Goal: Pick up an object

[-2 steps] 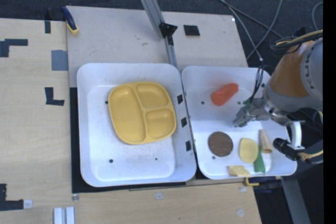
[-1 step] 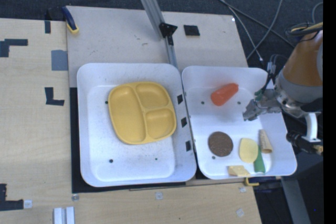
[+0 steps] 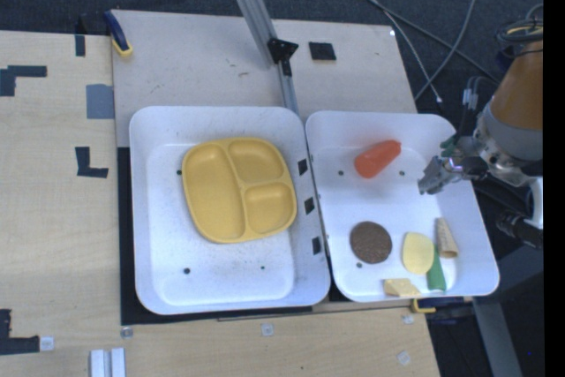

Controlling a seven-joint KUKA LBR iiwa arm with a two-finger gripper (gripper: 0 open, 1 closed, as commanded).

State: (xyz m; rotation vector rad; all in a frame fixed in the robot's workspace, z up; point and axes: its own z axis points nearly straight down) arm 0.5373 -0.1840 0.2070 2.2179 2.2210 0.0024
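Arm: the grey arm with its orange band is reaching in from the right edge of the frame, its wrist hanging over the right rim of the right bin (image 3: 402, 121).
Gripper: the gripper (image 3: 433, 179) is sitting right of centre, low over the bin floor; nothing is lying between its tips, and whether it is released or clenched I cannot tell.
Nearest candidate: the orange carrot-shaped piece (image 3: 378, 158) is lying left of the gripper, near but apart from it.
Other candidates: toward the lower right, a brown disc (image 3: 371, 242), a yellow oval piece (image 3: 418, 252), a green piece (image 3: 437, 271), a tan cone-like piece (image 3: 446, 237) and a small yellow block (image 3: 402, 286) are crowding together.
Left bin: the left bin (image 3: 159, 278) is holding a yellow divided plate (image 3: 239, 188), well apart from the arm.
Risk, empty close: the gripper is hanging over bare floor, so closing there would likely be catching nothing.
Risk, rolling: the carrot piece is looking rounded; a push from one side may be sliding it off.
Risk, clutter: a descent into the lower-right cluster may be nudging neighbours or pinching two.
Risk, wall: the wrist is working close to the right rim.
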